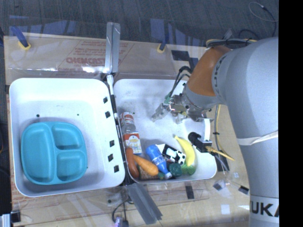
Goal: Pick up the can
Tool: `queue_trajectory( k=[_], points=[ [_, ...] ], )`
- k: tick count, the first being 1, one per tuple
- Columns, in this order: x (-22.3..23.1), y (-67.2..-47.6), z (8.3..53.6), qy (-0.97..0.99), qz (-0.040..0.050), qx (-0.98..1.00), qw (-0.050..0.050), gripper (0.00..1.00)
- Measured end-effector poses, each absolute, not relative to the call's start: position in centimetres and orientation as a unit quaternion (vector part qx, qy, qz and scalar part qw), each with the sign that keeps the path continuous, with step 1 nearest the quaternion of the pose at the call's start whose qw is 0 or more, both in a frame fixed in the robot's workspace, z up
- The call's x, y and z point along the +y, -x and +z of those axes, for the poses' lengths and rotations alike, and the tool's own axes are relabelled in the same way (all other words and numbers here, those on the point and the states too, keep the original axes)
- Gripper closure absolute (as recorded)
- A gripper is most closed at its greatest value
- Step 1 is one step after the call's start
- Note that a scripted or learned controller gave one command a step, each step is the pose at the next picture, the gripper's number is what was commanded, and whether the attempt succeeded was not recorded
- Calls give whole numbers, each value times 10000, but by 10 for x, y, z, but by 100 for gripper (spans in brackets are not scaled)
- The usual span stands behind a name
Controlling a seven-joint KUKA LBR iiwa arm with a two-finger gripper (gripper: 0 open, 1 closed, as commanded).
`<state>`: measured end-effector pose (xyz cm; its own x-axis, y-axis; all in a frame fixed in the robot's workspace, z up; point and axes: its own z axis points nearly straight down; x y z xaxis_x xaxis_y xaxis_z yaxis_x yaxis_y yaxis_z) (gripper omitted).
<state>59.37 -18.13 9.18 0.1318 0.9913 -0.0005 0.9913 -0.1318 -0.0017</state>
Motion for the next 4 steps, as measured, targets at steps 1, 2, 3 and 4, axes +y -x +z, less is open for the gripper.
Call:
queue_trajectory(
  k=[1,2,3,4],
  points=[
    [-181,-594,102,7508,9,-6605,9,100],
    [-181,-594,102,7507,10,-6606,8,0],
    [-182,-539,91,7531,12,-6579,20,0],
    [-182,-539,101,7516,18,-6596,26,100]
  ],
)
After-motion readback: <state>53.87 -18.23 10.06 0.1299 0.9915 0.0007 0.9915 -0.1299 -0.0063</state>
